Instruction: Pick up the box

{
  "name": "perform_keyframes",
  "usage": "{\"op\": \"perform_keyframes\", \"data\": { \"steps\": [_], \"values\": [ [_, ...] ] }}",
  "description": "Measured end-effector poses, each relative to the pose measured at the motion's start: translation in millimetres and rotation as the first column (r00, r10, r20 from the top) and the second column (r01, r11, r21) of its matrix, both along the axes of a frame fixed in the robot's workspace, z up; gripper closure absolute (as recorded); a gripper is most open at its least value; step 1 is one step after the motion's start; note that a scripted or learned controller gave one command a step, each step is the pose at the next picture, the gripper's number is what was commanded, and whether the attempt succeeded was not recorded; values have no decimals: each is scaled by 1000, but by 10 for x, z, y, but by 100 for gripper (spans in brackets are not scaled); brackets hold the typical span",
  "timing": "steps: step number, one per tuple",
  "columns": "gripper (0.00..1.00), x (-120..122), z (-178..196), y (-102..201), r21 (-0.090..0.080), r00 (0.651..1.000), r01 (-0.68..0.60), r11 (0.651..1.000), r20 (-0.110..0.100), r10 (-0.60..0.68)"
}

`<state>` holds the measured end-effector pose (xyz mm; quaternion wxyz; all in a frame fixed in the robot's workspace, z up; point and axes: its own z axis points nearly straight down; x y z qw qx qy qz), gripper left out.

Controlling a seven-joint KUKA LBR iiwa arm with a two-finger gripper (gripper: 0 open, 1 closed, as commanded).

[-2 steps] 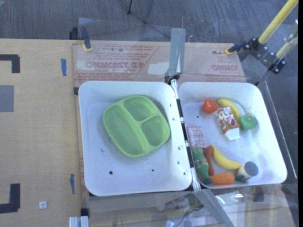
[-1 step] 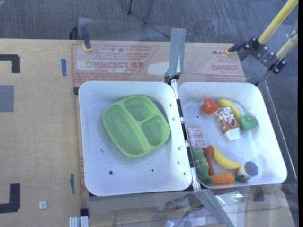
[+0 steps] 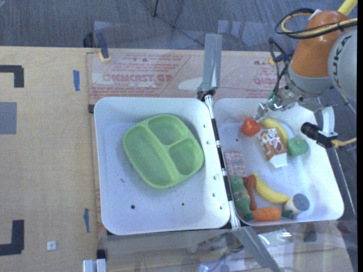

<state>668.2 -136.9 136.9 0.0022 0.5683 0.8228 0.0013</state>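
The gripper [image 3: 271,105] is hovering at the right bin's [image 3: 334,200] 12 o'clock edge; its grip state cannot be determined. One box [image 3: 273,147] is lying at its 6 o'clock, between one tomato [image 3: 250,127] and one lime [image 3: 297,147]. Two bananas [image 3: 269,191] are lying nearby. The arm [image 3: 317,55] is reaching in from 2 o'clock.

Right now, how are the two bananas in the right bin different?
The upper banana lies near the gripper, partly hidden beside the box. The lower banana lies in the open near the bin's front, above the carrot, showing its whole curve. Both are yellow.
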Motion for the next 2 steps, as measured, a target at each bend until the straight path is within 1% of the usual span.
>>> {"op": "perform_keyframes", "data": {
  "steps": [1, 2],
  "values": [
    [100, -5, 489, 848, 1, 938, 348, 938, -1, -348],
    [0, -6, 488, 846, 1, 937, 348, 937, -1, -348]
  ]
}}
